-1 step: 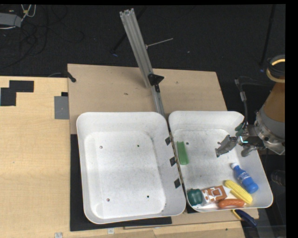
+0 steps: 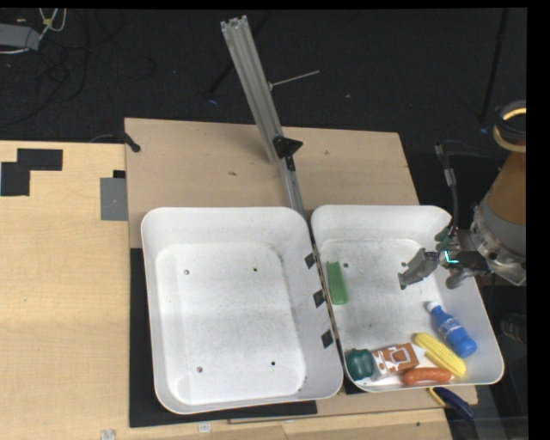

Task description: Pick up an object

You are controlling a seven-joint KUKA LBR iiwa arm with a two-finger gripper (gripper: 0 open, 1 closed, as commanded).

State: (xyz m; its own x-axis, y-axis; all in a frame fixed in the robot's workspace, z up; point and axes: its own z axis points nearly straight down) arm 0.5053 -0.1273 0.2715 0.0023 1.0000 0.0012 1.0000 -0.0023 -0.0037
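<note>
Camera view: the claw [image 2: 421, 268] hangs over the right bin [image 2: 378, 219], fingers apart and holding nothing. The nearest pickable object, a blue bottle [image 2: 450, 329], lies just below it toward the bin's near corner, long axis slanting. Beside it lie a yellow corn cob [image 2: 440, 353], an orange carrot [image 2: 425, 375] and a green block [image 2: 337, 283]. The left bin [image 2: 163, 236] adjoins it.

You're looking at a robotics lab: left of the gripper [image 2: 421, 268], two white bins [image 2: 225, 391] sit on a plywood bench [image 2: 215, 163]. Beyond it stands an aluminium mast [image 2: 258, 94], with loose cables [image 2: 34, 26] trailing over dark carpet [image 2: 129, 69] far left.
</note>
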